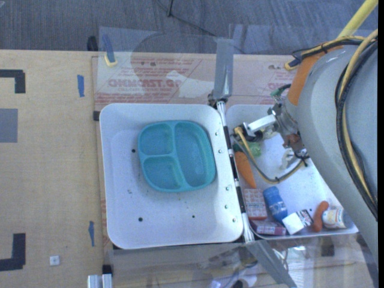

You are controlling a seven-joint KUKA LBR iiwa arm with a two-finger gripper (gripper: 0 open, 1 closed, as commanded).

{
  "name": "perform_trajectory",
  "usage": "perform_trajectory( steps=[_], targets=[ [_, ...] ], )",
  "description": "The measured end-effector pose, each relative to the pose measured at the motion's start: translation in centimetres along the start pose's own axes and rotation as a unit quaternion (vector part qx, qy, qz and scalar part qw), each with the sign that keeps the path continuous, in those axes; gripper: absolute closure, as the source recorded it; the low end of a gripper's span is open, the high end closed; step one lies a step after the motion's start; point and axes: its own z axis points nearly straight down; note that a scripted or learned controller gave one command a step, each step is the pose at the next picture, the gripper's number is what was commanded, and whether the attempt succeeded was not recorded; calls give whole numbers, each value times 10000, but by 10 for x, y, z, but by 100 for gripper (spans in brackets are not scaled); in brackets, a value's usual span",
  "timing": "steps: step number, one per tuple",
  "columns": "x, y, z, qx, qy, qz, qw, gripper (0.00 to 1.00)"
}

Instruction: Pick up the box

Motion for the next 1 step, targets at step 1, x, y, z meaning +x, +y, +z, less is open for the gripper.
perform_trajectory(
  steps=[1],
  targets=[
    [-47, 95, 1, 11, -7, 863, 9963, 0]
  ],
)
